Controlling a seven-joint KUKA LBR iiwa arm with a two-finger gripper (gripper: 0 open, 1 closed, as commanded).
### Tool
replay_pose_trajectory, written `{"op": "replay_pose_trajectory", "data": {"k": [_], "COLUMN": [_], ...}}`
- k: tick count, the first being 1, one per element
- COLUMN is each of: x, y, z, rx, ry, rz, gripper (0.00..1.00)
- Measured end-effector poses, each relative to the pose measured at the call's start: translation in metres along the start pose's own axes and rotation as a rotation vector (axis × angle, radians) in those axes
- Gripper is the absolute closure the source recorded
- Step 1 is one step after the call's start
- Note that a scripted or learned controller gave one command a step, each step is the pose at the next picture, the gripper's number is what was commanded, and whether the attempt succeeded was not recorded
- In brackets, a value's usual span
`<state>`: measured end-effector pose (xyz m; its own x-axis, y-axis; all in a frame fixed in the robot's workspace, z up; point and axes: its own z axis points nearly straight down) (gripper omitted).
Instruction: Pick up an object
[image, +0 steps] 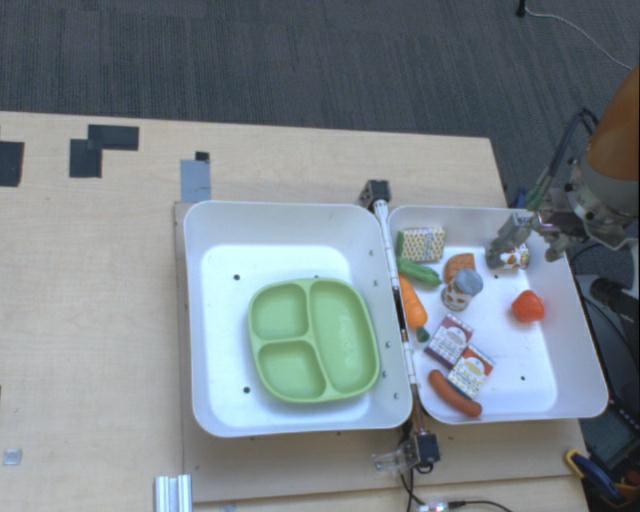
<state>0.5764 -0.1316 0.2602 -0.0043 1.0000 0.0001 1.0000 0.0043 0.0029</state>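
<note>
- The grey two-finger gripper (512, 240) hangs over the upper right part of the right-hand shallow white bin (570, 385), at about 1 o'clock from that bin's middle; the grey arm with its orange band (610, 150) reaches in from the right.
- Whether the fingers are apart or together I cannot tell; the dark metal parts blur together at this size.
- Just below the gripper, touching or nearly touching it, sits a small white-and-orange packet (513, 260); whether it is gripped cannot be told.
- A round red tomato-like toy (528, 306) lies at about 5 o'clock from the gripper, apart from the other things.
- At 9 o'clock from the gripper lie a brown-orange rounded toy (460, 266) and, just below it, a small grey-topped tin (462, 290).
- A yellow-green printed box (423, 243) sits in the bin's upper left corner, with a green pepper-like toy (419, 272) just below it and an orange carrot (413, 304) along the left wall.
- Two small red-and-white cartons (460, 356) lie side by side near the bin's middle, at 7 o'clock from the gripper; a reddish sausage (455, 393) lies below them.
- The left-hand white bin (220, 300) holds a pale green three-compartment plastic plate (314, 340).
- Both bins rest on a pale wooden worktop (90, 330).
</note>
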Motion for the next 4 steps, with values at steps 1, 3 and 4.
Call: {"op": "replay_pose_trajectory", "data": {"k": [1,3,4], "x": [0.001,0.001,0.02], "y": [-0.003,-0.001,-0.084], "z": [0.173,0.161,0.173], "rx": [-0.003,-0.007,-0.007], "ry": [-0.001,-0.001,-0.002], "rz": [0.002,0.001,0.003], "gripper": [0.0,0.0,0.0]}}
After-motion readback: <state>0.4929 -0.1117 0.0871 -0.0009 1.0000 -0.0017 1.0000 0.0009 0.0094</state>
